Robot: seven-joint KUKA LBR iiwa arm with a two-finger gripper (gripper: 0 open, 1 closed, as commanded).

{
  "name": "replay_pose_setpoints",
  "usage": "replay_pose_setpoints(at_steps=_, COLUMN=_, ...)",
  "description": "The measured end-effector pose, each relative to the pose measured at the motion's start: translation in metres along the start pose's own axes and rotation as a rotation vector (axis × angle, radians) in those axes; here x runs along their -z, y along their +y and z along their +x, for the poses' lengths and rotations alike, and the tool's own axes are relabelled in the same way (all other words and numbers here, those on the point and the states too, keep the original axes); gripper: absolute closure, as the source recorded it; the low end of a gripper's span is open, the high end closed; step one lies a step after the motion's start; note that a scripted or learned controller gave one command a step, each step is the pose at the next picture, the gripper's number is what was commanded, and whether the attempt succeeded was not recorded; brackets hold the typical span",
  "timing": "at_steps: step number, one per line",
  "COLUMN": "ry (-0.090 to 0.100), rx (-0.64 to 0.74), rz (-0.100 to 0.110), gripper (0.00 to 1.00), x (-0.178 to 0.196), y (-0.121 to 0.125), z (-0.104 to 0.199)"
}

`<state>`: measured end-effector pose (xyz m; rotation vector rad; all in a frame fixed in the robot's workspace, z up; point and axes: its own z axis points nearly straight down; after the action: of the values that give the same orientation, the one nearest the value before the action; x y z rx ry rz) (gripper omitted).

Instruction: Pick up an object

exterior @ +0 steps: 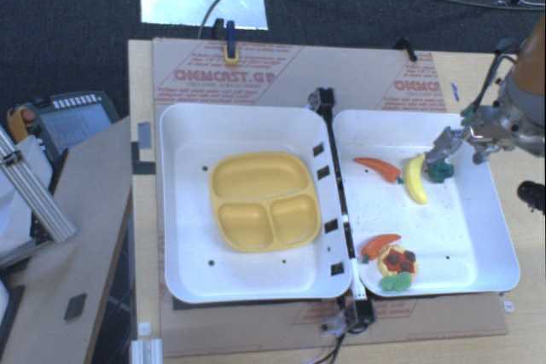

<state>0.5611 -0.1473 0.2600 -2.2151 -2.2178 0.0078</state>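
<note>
The banana [415, 179] – a small yellow toy – lies in the right bin [488, 256], in its upper middle part, set nearly lengthwise from top to bottom of the camera view. Just beside its upper end, on the right, a small dark green object [441, 172] is seen; whether the two touch cannot be told. To the left of the banana, apart from it, an orange-red carrot-shaped toy [378, 169] lies at a slant. Near the front left corner of the same bin a red pepper-shaped toy [381, 244] is found, and right beside it a small cluster of yellow, red and green pieces [397, 262].

The gripper [461, 149] is held over the upper right part of the right bin, just above the green object and close to the top end of the banana, with the grey arm [525, 94] reaching in from the right edge. Whether it is open or closed cannot be told from this angle – and nothing is seen to be held by it.

The left bin [183, 183] bears a yellow divided tray [260, 202] with three compartments, laid flat near its middle. Both bins rest on a printed cardboard sheet [281, 68].
</note>
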Motion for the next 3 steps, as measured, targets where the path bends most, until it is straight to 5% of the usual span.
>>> replay_pose_setpoints(at_steps=1, ry=-0.002, rx=0.002, rz=-0.011, gripper=0.0, x=0.005, y=0.002, z=0.0)
replay_pose_setpoints(at_steps=3, ry=0.0, rx=0.0, rz=-0.004, gripper=0.0, x=-0.117, y=0.002, z=0.005)
